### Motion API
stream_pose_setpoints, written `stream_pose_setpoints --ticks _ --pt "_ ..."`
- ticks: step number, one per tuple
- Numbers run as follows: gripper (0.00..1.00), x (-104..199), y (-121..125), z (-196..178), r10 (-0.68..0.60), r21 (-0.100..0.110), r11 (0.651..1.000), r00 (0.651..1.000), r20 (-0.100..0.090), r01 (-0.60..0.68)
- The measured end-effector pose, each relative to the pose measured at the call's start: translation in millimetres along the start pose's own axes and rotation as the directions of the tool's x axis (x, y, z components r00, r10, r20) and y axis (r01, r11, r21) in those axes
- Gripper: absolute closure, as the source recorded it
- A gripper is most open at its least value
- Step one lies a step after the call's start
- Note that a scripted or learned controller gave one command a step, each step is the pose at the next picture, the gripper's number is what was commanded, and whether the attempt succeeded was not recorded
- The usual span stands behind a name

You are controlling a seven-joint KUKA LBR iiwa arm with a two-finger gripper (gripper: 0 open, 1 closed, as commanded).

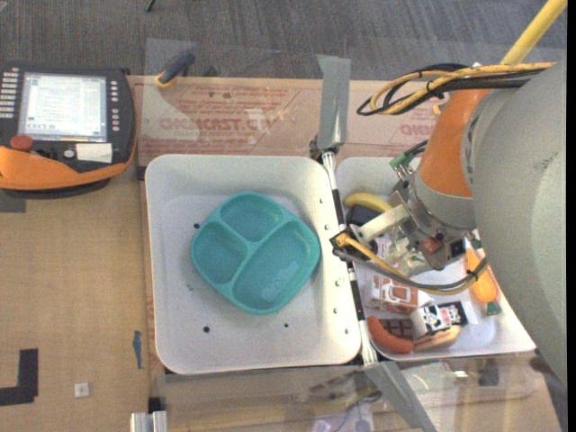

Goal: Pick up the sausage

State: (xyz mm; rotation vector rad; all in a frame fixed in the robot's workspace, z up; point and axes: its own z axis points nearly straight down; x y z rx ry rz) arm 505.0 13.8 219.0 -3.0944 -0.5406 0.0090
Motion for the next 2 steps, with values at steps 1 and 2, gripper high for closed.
stream_pose_setpoints --ticks 1,2 --pt "1.0 -10 -46 -13 0.142 0.001 0.99 0.99 0.0 -0.142" --pt "1.0 2 15 1 0.139 0.0 0.99 0.99 0.0 -0.139"
